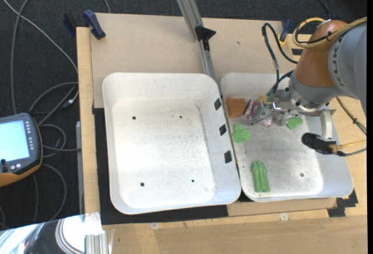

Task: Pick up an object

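Plainly, the left bin (157, 148) offered me nothing to work on, so my attention ran across the table (145, 43) to the right bin (291, 171), where every candidate lay. Furthest left there, against the bin's near wall, sat a flat orange-brown piece (235, 107), and just below it a small green leafy piece (241, 134). Lower down, toward the front rim, a longer green ribbed piece (260, 177) lay by itself, well apart from the rest. Beside the orange-brown piece was a crumpled, shiny wrapper-like object (254, 112), and my end effector (269, 109) hung just to its right, low over the bin floor. Whether it was wide, narrow or already on something I could not tell, because my own wrist covered that part from above. Another small green piece (294, 122) peeked out on the far side of the wrist. I judged the wrapper to be the likeliest target, being the thing nearest the tool. To do this well, I reckoned I should centre over that one object instead of straddling it and the orange-brown piece together, come down straight until nearly at the floor, and close slowly, since a crinkled, light thing could slide or squash out sideways. A lift should begin gently and vertical, clear of the bin wall.
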You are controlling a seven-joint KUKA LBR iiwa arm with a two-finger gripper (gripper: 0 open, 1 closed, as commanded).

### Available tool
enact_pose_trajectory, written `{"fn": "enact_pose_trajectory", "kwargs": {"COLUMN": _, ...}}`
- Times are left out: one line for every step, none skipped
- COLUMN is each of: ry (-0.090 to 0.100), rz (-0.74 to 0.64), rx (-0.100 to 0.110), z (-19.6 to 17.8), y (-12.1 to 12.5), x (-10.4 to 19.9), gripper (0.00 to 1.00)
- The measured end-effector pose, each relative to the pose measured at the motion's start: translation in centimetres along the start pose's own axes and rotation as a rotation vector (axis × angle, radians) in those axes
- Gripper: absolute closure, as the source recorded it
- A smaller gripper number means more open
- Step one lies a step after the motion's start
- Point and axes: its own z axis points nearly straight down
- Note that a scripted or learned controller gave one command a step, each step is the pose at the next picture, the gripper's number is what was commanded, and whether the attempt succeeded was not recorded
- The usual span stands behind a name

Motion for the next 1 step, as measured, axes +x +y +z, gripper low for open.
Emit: {"fn": "enact_pose_trajectory", "kwargs": {"ry": -0.001, "rz": 0.0, "rx": -0.009, "z": -1.51, "y": 0.24, "x": -0.01, "gripper": 1.0}}
